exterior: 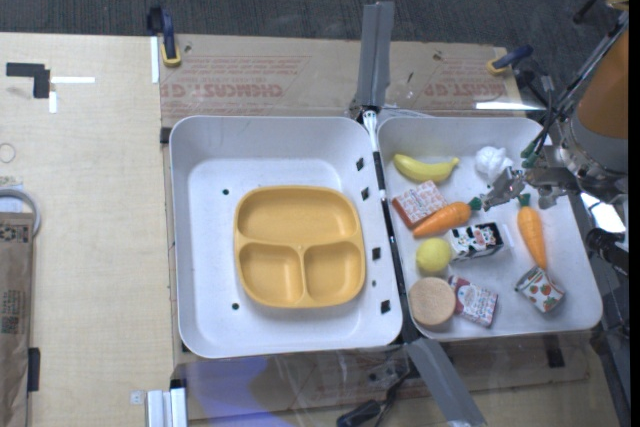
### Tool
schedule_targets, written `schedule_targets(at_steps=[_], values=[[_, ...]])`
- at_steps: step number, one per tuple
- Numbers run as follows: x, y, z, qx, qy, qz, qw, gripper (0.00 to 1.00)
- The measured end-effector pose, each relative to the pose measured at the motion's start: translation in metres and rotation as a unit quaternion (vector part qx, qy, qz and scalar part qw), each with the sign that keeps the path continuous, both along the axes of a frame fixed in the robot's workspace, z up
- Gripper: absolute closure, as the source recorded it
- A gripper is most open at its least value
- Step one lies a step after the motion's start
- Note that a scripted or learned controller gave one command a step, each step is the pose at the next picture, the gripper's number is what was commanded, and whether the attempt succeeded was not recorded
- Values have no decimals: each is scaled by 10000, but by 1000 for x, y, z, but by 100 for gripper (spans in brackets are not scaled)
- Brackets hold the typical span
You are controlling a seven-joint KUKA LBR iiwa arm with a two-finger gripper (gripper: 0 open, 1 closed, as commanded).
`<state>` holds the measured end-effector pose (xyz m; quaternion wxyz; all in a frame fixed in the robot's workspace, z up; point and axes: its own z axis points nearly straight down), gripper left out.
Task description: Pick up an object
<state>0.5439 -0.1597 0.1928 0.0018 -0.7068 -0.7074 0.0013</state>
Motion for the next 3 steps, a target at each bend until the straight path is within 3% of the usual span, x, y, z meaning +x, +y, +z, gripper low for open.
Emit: schedule_targets(at_steps=[1,2,3], values=[[-12,-36,-41,3,-7,833,9965,0],[7,-57,-80,-17,-112,1101,9939,0],[15,-56,-86,-35,-142,1206,9926,0]])
